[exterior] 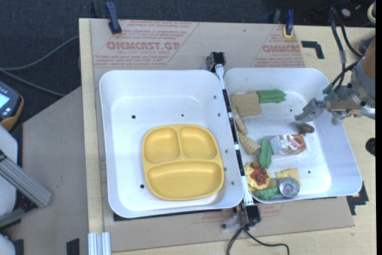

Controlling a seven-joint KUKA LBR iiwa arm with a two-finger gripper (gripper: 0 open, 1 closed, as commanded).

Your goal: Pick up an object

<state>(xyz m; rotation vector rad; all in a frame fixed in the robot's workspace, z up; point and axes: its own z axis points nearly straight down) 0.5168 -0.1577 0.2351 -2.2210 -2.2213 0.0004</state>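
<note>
Gripper (pixel 322 111): fingers spread, holding nothing, over right bin (pixel 337 155) near counter's right edge. Brown object (pixel 305 128) just below gripper. Yellow divided tray (pixel 182 161) in left bin (pixel 119 128).

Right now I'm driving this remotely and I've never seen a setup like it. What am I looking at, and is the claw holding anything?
You have one camera, fixed above a bench and looking down at a slant. Two shallow white bins sit side by side. The left bin holds a yellow divided tray. The right bin holds small clutter: a green piece, a tan flat piece, a red-and-white packet and a small can near the front. The grey machine entering from the right is the robot arm; its gripper hangs over the right bin, just above a small brown object. I can't tell whether it grips anything.
</note>
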